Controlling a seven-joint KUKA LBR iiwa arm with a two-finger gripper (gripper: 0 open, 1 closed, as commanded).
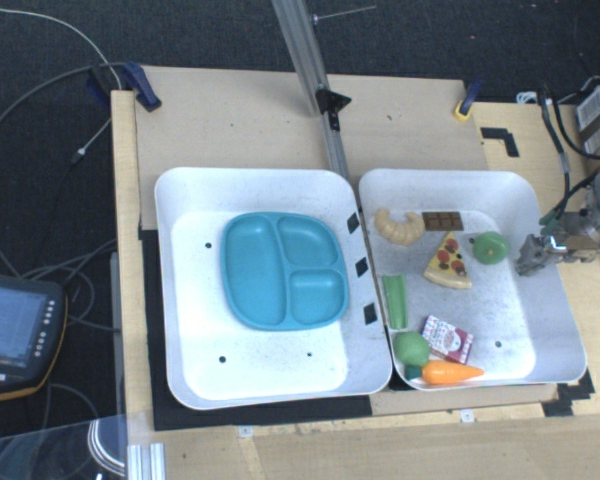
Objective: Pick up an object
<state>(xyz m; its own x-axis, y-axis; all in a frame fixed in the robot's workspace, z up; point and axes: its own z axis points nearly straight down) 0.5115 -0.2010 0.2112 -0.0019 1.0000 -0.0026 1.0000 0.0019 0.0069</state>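
1. Carrot (451, 373) lies at the near rim of the right bin (550, 308), long axis roughly left-right, tip pointing right.
2. Just behind it sit a round green piece (411, 348) and a small red-and-white packet (447, 338), the two close together.
3. Further back on the bin's left side I see a green stick (394, 301), long axis running near-to-far.
4. At mid-bin lies a pizza slice (448, 262), with a green ball (490, 248) just beside it on the right.
5. At the far side rest a croissant (399, 227) and a brown bar (442, 221), near each other.
6. The gripper (533, 255) hangs at the bin's right rim, level with the ball. I cannot tell how far it is opened; nothing is visible in its grasp.
7. Governing relation: the ball lies directly left of the gripper and is the nearest object to it. I judge it the likeliest target; the pizza slice beside it could crowd the approach.
8. The left bin (180, 268) holds a blue tray (283, 270), well apart from the gripper.
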